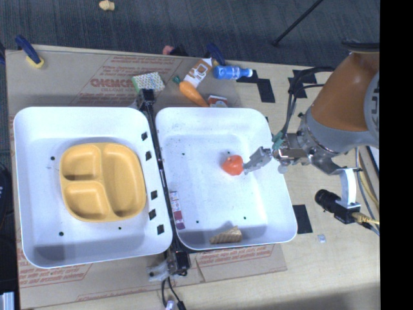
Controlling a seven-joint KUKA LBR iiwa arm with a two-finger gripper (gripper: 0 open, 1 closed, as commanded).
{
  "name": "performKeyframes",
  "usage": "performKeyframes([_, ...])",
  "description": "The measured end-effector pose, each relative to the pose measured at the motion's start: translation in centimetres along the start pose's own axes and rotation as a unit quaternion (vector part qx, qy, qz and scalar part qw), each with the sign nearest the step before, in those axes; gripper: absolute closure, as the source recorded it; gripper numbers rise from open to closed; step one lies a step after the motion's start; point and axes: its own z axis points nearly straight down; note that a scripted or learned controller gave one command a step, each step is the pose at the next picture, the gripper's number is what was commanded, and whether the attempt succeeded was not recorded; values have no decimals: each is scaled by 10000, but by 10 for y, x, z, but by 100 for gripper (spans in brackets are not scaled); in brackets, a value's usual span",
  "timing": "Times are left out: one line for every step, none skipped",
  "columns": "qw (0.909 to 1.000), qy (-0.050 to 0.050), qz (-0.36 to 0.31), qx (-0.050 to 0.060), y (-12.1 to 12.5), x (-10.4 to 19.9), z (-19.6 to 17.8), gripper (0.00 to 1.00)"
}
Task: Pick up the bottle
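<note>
Two white bins (39,237) side by side on the desk; yellow divided plate (102,180) in the left one. End effector (250,163) low in the right bin, just beside a red-orange item (233,165), grip state impossible to tell. Blue bottle (229,73) behind the bins on the desk, untouched; pickup not yet begun.

The arm (345,105) is showing a broad orange band above a grey wrist collar, with thin dark cables trailing along its near side, a teal fitting sitting by the metal wrist block, and a slim grey gripper (257,159) sticking out from it on pale metallic fingers.
</note>
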Motion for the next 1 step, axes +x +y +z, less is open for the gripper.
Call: performKeyframes([10000,4,-24,12,0,0,-10,100])
